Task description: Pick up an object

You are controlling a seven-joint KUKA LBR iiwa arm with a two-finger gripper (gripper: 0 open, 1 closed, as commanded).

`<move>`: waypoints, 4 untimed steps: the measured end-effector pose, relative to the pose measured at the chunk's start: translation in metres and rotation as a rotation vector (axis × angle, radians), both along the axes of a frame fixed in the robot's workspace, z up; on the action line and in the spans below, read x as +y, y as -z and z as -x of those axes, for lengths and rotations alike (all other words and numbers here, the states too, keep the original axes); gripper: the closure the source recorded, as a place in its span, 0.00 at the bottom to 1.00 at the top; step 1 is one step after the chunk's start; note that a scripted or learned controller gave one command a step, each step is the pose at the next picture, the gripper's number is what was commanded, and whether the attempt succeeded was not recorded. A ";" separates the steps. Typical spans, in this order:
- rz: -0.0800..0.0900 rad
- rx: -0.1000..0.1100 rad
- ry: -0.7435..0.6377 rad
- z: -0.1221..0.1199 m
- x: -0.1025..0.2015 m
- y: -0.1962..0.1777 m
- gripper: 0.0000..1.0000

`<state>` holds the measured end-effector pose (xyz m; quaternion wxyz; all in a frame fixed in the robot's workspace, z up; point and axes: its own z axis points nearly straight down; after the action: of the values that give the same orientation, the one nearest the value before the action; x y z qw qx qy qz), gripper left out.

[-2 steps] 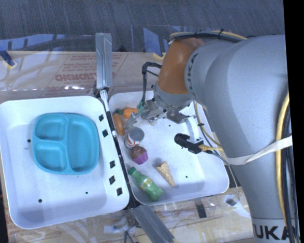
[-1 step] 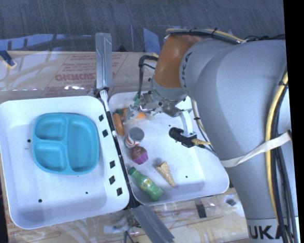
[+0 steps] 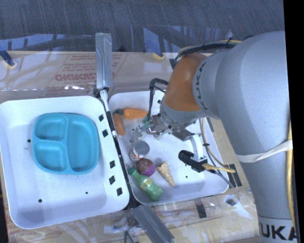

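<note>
Claw fingers are seen low over the right bin, at the end of the grey arm with its orange band, but whether they are spread or closed cannot be told, since the wrist hardware hides them from above. No object is shown between them. Just beneath and beside the claw a small grey round object is seen on the bin floor. An orange carrot-like piece is placed near the bin's far left corner, and a second orange piece is set against the left wall just below it. Nearer the front edge, a dark purple rounded item is found, with a small reddish-and-white item touching it on the upper left. A green bottle-shaped object is laid at a slant just below these, and a tan cone is laid to the right of the purple item. A black cable fitting is seen over the right part of the bin, with a yellow-tipped lead running from it. The left bin is occupied by a blue divided tray, set well apart from the claw. Both bins are borne by a bench covered in clear sheeting.
</note>
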<state>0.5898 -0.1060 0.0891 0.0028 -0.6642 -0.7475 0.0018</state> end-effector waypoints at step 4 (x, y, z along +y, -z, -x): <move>-0.001 -0.005 -0.160 0.113 -0.012 -0.001 0.00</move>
<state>0.4770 -0.1181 0.0906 0.0013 -0.6025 -0.7981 0.0000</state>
